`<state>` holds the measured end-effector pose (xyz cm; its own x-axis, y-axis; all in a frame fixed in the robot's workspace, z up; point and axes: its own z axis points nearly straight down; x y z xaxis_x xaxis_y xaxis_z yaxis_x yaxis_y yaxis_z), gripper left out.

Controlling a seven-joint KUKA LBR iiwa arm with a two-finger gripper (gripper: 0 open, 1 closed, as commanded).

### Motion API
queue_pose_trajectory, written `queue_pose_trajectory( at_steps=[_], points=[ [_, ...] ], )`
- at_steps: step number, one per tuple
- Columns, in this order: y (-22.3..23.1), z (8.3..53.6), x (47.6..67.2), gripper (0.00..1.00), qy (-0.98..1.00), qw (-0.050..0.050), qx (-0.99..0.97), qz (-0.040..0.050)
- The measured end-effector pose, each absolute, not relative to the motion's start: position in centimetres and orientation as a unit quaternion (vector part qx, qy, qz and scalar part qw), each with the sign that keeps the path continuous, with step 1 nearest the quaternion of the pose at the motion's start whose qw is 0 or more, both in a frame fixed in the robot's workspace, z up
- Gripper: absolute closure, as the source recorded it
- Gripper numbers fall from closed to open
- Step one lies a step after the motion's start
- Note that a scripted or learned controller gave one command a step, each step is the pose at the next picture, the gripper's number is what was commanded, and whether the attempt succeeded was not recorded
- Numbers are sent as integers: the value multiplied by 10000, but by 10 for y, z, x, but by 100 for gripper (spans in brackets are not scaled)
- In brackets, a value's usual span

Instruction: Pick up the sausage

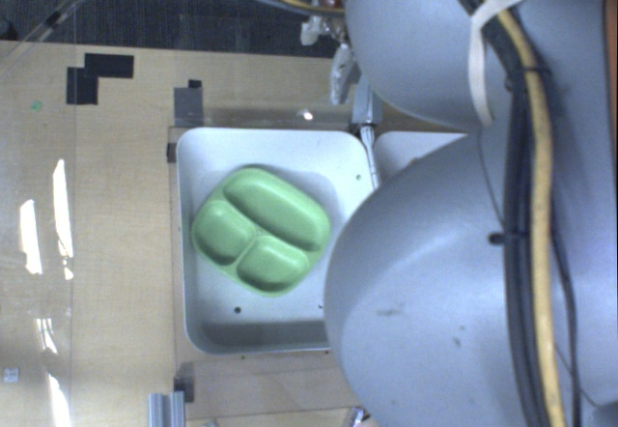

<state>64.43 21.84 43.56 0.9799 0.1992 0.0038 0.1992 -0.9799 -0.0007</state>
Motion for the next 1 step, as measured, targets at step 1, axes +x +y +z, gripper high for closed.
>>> queue_pose_trajectory(
  at_steps=[1],
  points=[
    [216,447,646,100,-990,5,-9951,-42]
  ],
)
